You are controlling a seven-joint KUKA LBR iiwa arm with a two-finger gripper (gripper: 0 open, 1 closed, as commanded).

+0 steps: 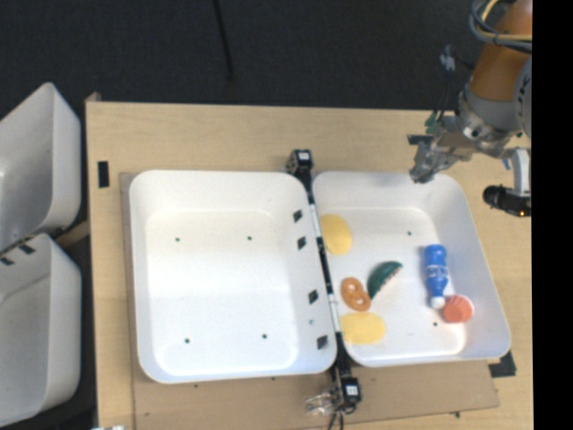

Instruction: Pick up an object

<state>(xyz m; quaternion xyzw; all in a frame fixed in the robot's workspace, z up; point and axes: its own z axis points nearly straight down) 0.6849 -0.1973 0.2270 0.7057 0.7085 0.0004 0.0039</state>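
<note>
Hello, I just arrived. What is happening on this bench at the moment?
A grey and orange robot arm reaches in from the right, and its end effector hangs over the far rim of the right bin. It holds nothing between its fingers. In that bin lie two yellow pieces, an orange pretzel-shaped toy, a dark green piece, a blue bottle and a small orange-red object. None has been picked up yet.

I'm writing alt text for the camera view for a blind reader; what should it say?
A grey and orange robot arm holds its end effector above the far edge of the right bin, which contains a blue bottle, two yellow pieces, a pretzel, a green piece and an orange ball.
</note>
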